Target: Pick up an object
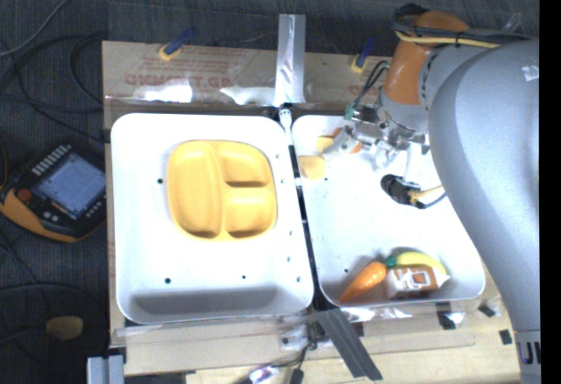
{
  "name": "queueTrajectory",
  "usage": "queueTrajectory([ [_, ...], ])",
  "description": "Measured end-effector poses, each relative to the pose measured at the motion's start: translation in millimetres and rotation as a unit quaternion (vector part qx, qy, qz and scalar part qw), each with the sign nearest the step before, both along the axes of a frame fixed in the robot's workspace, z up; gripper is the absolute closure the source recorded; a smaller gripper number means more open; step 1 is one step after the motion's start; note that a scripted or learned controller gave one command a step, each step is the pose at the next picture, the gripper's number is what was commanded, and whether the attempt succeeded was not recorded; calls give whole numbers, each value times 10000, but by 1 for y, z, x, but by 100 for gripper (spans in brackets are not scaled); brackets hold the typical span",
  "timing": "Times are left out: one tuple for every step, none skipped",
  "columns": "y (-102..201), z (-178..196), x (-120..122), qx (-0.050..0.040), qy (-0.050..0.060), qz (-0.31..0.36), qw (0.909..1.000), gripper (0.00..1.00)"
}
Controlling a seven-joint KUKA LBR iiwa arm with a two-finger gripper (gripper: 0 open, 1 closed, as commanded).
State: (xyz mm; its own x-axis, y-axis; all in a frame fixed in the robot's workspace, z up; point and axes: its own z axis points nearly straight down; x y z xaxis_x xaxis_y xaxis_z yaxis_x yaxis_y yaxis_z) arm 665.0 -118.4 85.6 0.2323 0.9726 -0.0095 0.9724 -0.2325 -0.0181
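Note:
My gripper (361, 135) hangs over the far part of the right bin (351, 216), below the arm's orange band (405, 80). Just to its left, near the bin's far-left corner, lies a small orange piece (326, 143), and a pale yellow piece (311, 167) rests against the left wall. Whether the gripper touches the orange piece is unclear. In the near right corner lie an orange carrot (364, 280), a brown carton (412, 281) and a yellow banana (421, 262), close together.
The left bin (140, 277) holds a yellow divided plate (221, 188). The grey arm body (495, 163) covers the right bin's right side. A black cable end (400, 188) hangs below the wrist. A handheld pendant (61, 189) lies on the floor at left.

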Motion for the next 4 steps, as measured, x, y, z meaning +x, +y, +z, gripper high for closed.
queueTrajectory([
  [-59,56,3,26,-77,2173,9761,0],
  [-79,6,-3,35,-75,1673,9859,0],
  [-11,114,-24,48,-76,3069,9517,0],
  [-4,34,0,55,-67,3735,9276,0],
])
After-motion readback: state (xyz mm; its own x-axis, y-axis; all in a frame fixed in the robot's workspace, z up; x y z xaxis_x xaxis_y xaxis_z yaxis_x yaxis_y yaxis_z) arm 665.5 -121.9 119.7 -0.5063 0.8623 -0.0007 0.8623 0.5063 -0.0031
